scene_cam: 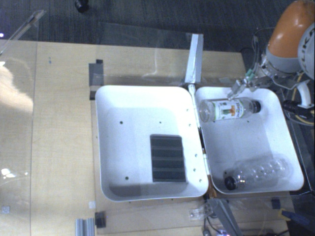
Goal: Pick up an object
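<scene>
In the right bin a small clear bottle with a green and white label and a black cap lies on its side near the far wall. A larger clear plastic bottle with a black cap lies along the near wall. A black ridged rectangular block rests flat in the left bin. My gripper hangs at the far rim of the right bin, just above and behind the small bottle, with nothing seen held in it.
The arm with its orange band comes in over the bench's top right corner, with cables beside the right bin. A grey metal strip stands behind the divide between the bins. Bare wooden bench lies to the left.
</scene>
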You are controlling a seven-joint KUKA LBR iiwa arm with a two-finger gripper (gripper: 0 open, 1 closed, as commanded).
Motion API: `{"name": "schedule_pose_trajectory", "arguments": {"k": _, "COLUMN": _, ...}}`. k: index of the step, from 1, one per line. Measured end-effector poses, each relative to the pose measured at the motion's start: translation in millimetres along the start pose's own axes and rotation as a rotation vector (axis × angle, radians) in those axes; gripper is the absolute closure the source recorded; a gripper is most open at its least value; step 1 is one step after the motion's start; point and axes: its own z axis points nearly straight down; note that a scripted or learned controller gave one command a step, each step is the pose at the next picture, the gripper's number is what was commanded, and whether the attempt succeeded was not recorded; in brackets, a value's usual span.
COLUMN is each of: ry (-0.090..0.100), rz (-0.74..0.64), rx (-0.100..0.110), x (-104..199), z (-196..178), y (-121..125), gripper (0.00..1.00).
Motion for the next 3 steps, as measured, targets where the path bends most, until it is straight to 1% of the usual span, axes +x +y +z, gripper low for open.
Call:
{"name": "schedule_pose_trajectory", "arguments": {"k": 1, "ry": -0.006, "rz": -0.066, "rx": -0.012, "x": -27.9, "z": 53.2, "y": -5.2, "gripper": 0.00}}
{"name": "schedule_pose_trajectory", "arguments": {"k": 2, "ry": 0.000, "rz": -0.470, "rx": -0.001, "x": -16.9, "z": 97.8, "y": -34.5, "gripper": 0.00}}
{"name": "schedule_pose_trajectory", "arguments": {"k": 3, "ry": -0.006, "rz": -0.468, "rx": -0.011, "x": -17.0, "z": 83.8, "y": -30.7, "gripper": 1.00}}
